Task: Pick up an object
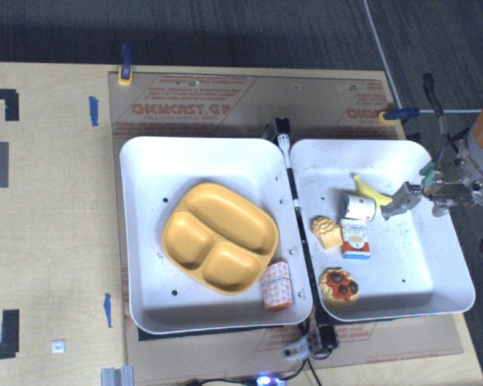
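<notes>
Two shallow white bins sit side by side on the bench. The left bin carries a yellow divided tray lying across its middle, and a small red-and-white can near its bottom right corner, close against the wall it shares with its neighbour. The right bin holds the smaller things: a yellow banana toward the top middle, a white cup just below and touching it, a small carton with a red base just under the cup, a tan ridged piece beside the carton near the bin's left wall, and a small pizza at the bottom left corner. The gripper comes in over the right edge of this bin, its dark tip reaching toward the cup and banana and stopping just beside them. Whether the pincer is spread or pressed together cannot be told from this slanted view, and nothing can be seen pinched in it. Every object rests on a bin floor, so the pick looks not yet made: judging by the tip's position, the approach is nearly done, while closing on a thing and lifting it clear are left. The cup or the banana seems the likeliest target.
</notes>
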### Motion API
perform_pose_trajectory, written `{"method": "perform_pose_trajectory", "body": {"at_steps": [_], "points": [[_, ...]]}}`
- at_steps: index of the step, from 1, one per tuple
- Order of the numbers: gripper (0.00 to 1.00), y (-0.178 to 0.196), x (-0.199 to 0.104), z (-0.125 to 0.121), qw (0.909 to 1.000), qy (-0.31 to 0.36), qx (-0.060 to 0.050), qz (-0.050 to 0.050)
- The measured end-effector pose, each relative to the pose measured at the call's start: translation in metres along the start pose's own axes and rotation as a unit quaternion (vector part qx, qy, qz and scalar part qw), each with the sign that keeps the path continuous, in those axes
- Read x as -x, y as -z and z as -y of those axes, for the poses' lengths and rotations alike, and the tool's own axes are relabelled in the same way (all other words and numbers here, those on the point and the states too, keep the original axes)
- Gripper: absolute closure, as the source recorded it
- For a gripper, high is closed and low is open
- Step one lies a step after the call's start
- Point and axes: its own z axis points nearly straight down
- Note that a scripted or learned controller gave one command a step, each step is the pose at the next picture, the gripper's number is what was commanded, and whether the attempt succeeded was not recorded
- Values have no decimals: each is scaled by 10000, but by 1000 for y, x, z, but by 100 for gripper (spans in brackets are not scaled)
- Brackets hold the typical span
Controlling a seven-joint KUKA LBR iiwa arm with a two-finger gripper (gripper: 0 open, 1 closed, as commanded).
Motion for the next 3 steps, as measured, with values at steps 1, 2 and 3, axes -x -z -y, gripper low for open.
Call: {"method": "perform_pose_trajectory", "body": {"at_steps": [1, 2, 3], "points": [[0, -175, -24, -18, 10000, -4, 15, -5], [100, -167, -25, -18, 10000, -7, 19, 1], [100, -86, -116, 19, 10000, 4, 0, -3]]}}
